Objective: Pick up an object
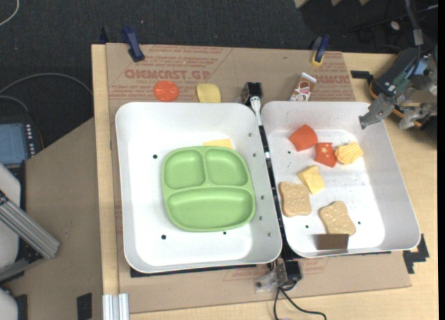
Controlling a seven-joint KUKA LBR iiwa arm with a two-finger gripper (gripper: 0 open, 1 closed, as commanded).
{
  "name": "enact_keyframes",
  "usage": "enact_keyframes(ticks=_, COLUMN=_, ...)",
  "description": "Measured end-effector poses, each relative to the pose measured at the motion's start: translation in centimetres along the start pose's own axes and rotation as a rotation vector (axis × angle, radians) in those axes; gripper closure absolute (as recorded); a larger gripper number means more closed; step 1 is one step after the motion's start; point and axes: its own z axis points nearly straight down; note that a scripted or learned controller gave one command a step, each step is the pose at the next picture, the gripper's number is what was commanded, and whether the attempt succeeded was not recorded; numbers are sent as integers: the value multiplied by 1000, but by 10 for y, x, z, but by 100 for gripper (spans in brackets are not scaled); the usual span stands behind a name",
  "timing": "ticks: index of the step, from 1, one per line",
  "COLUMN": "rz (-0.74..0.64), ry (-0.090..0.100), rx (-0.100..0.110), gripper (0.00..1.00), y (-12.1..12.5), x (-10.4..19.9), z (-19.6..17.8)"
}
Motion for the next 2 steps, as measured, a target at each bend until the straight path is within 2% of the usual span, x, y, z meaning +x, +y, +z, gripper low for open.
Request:
enact_keyframes(ticks=1, rz=0, ry=3, rx=9, gripper=0, y=7, x=-2, z=123)
enact_keyframes(ticks=2, rz=-7, ry=6, rx=9, gripper=0, y=20, x=72, z=202)
